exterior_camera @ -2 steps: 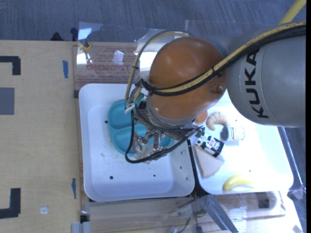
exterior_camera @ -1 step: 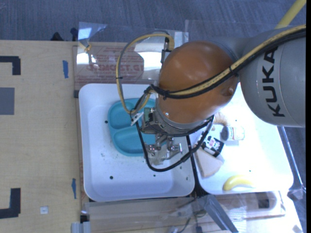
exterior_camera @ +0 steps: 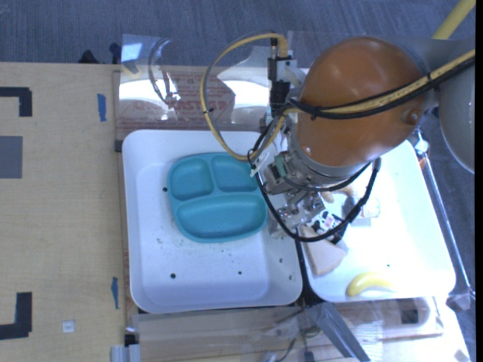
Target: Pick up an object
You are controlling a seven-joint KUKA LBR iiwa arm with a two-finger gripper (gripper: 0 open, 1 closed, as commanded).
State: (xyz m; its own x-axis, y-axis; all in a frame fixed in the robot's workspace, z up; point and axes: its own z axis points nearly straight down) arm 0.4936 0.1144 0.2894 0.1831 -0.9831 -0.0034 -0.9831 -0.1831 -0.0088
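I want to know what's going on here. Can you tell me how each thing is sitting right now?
Plate: flat, right side up, in the left bin.
Banana: lying in the right bin, near the front edge.
Tan wedge: lying in the right bin, partly under the arm.
Arm: low over the bins' shared edge.

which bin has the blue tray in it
The left bin. The blue tray, with three compartments, lies in its upper part. The right bin instead holds a yellow banana-like thing near its front edge.
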